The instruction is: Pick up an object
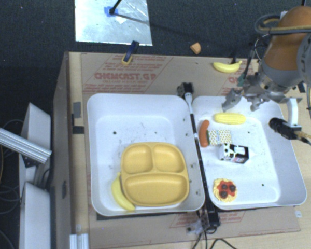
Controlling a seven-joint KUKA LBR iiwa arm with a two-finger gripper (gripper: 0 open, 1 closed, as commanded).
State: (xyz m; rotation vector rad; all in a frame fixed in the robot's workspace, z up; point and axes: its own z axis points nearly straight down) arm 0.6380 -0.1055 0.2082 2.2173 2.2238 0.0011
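Observation:
My gripper (243, 102) hangs over the back part of the right bin (280, 178), its two grey fingers spread open with nothing between them. Just below and left of it lies a yellow corn-like piece (229, 119). Further forward in the same bin are an orange-red sausage (203, 133), a small patterned block (220, 137), a black-and-white carton (234, 153) and a small toy pizza (225, 189) near the front wall.
The left bin (106, 118) holds a yellow divided plate (154, 173) with a banana (120, 192) tucked at its front left. Behind the right bin, on the bench, lies another yellow banana (227, 66). A blue-and-yellow clip (129, 52) sits at the bench's back edge.

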